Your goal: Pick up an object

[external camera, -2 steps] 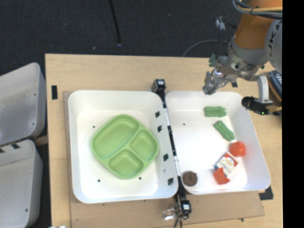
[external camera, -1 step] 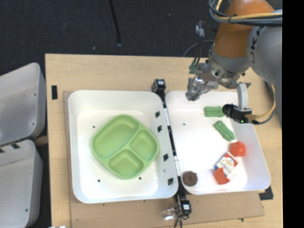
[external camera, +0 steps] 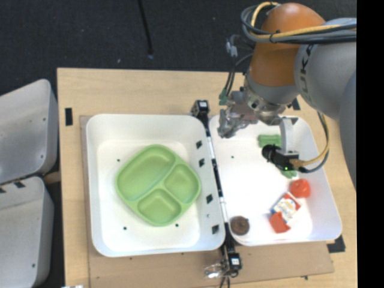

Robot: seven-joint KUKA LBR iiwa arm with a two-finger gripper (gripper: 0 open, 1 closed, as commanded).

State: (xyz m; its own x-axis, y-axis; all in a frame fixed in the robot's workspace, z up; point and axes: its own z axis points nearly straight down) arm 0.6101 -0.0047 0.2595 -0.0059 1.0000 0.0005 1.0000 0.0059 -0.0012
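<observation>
Objects lie in both white bins, and none of them is in the pincer [external camera: 231,125], which hangs low over the far corner of the bin under it [external camera: 252,179], close to the wall shared by the two bins. Whether the pincer is apart or together cannot be told from this slanted look down, since the wrist covers much of it. Nearest to it is a small green object [external camera: 268,140], just beside the pincer on the arm's side and lying flat on the bin floor, not touching it. Farther toward the camera on that same side sits an orange-red object [external camera: 300,188], and just beyond it, nearer the camera again, a red and white packet [external camera: 284,212] lies close to it; whether the two touch is unclear. A brown round object [external camera: 240,224] rests well apart from the pincer, almost straight toward the camera from it, in the near corner of the same bin against the dividing wall. Across that wall, on the side away from the arm [external camera: 282,41], the other bin [external camera: 108,137] holds a green divided plate [external camera: 158,185] with three compartments, lying flat near its middle and well apart from the pincer. Both bins sit on a pale wooden bench [external camera: 120,86].
</observation>
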